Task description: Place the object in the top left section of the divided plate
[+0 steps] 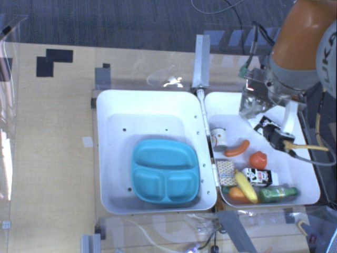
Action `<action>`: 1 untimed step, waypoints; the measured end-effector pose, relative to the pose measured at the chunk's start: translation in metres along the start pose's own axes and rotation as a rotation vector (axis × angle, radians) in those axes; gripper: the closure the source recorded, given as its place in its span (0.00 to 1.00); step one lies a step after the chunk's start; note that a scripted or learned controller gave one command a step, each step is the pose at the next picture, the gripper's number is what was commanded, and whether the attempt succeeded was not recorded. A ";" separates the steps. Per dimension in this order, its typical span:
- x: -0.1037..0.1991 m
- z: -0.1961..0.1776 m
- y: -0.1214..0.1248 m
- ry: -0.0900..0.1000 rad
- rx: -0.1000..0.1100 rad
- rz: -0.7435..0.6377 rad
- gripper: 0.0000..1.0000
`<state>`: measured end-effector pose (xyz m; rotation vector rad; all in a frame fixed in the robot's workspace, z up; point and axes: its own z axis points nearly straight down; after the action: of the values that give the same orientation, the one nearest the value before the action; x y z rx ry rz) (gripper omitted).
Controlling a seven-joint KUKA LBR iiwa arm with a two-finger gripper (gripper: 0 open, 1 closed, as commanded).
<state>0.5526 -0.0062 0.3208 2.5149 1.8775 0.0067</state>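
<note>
Camera view shows the blue divided plate (165, 169) bare, toys such as the banana (246, 186) unpicked, and the gripper (256, 105) seemingly carrying nothing, its state unclear.

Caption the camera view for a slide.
Arm's end effector over right bin of toy food; blue divided plate waits in left bin.

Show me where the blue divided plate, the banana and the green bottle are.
blue divided plate (165, 156): camera view, floor of its large top section.
banana (246, 187): camera view, middle of its yellow body.
green bottle (277, 194): camera view, middle of its body.
</note>
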 end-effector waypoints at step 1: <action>-0.051 -0.054 0.034 -0.001 -0.002 -0.244 1.00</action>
<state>0.5703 -0.0649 0.3752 2.2657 2.1674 0.0069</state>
